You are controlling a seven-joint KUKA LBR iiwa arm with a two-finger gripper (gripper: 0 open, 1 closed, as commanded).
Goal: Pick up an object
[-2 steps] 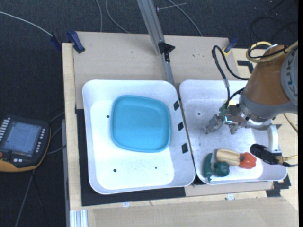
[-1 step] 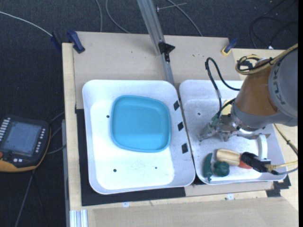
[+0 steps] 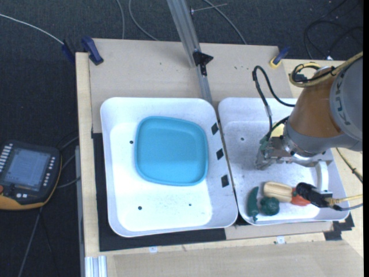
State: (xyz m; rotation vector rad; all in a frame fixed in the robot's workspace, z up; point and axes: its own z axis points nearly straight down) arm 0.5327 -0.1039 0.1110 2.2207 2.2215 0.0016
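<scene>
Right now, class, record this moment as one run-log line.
gripper: low over right bin, nothing seen held | near edge: green object, wooden-handled tool | left bin: blue plate

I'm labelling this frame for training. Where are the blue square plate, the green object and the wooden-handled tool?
Blue square plastic plate (image 3: 171, 150), camera view, its flat centre.
Green rounded object (image 3: 270, 206), camera view, its top.
Wooden-handled tool (image 3: 278, 189), camera view, mid-handle.

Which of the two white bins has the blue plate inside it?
The left bin holds the blue plate. The right bin, where the gripper hangs, has small tools along its near edge instead.
</scene>
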